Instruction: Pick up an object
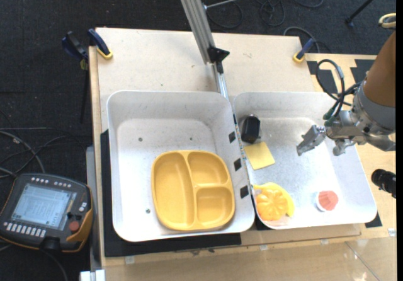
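Note:
My gripper [323, 142] hangs over the right part of the right bin [296, 103], its two grey fingers spread apart with nothing between them. Below it in that bin lie a small red and white round object [327, 200] at the front right and a yellow flower-shaped toy [272, 202] at the front left. A flat yellow square [261, 155] lies near the bin's left wall, with a small black object [250, 128] just behind it. The gripper is above and apart from all of these.
The left bin [126, 109] holds a yellow divided plate [192, 189]. A metal pole [196, 12] slants over the bench from the back. A teach pendant [41, 207] lies on the floor at the left. Clamps sit at the bench's back corners.

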Available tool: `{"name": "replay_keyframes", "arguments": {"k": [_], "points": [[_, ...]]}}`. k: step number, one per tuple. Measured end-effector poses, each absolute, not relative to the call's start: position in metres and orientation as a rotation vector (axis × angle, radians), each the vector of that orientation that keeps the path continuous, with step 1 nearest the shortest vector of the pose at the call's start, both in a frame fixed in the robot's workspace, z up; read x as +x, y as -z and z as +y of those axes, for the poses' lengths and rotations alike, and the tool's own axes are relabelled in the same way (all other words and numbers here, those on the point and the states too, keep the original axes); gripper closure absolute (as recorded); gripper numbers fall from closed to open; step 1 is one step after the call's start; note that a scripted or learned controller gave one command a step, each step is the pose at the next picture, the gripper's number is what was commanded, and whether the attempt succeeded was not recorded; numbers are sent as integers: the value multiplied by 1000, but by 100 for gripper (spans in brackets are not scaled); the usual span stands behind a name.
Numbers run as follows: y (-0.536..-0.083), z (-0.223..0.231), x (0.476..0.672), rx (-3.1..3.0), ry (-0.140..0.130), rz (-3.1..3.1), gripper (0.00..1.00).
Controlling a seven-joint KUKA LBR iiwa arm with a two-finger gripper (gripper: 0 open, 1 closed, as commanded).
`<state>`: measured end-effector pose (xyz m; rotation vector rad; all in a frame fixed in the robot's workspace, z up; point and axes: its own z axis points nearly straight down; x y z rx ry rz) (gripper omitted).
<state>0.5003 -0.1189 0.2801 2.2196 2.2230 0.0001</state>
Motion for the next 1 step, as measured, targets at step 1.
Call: {"name": "replay_keyframes", "arguments": {"k": [1], "points": [[-280,-119,500,2220,0,2222,0]]}}
